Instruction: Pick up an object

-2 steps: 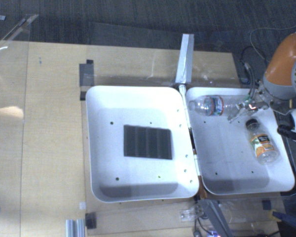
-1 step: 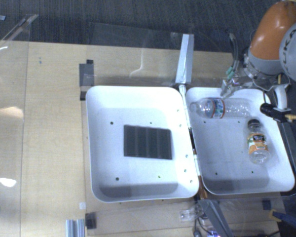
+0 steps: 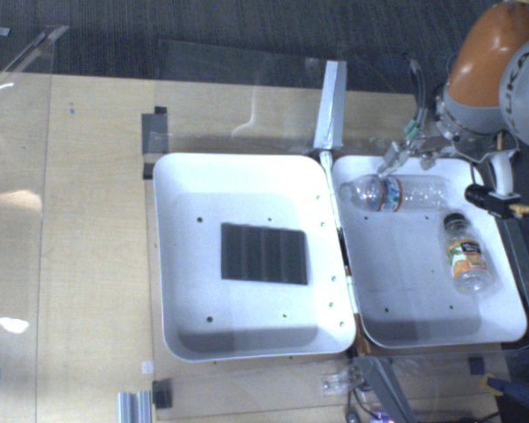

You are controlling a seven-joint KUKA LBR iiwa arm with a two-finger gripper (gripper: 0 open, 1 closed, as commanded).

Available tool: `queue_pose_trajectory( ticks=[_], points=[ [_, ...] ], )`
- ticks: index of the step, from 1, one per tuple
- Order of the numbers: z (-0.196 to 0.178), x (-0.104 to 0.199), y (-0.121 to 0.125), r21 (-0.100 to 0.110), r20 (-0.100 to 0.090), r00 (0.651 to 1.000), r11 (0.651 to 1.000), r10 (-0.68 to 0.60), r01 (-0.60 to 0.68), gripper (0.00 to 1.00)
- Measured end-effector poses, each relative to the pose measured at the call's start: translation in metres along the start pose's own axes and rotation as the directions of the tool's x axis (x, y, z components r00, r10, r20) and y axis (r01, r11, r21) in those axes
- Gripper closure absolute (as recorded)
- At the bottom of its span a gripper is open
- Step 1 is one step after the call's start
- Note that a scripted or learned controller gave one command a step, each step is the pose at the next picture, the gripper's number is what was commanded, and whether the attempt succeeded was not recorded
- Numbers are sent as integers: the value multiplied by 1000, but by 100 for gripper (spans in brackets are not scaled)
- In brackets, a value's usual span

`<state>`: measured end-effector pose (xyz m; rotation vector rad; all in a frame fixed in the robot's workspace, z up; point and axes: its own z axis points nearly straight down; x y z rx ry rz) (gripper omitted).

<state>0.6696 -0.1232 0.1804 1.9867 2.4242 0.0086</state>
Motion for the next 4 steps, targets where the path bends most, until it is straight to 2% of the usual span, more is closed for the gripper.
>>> queue_pose_trajectory(
  ticks=[1,2,3,4],
  points=[
    [48,-23,2,-16,9,992,992,-126,126,0],
    [55,-18,2,-11,18,980,980,-196,197,0],
    [51,-14,1,-8,20,978,978,-207,207,0],
    [28,-27,-15,0,1,991,991,-137,137,0]
  ],
)
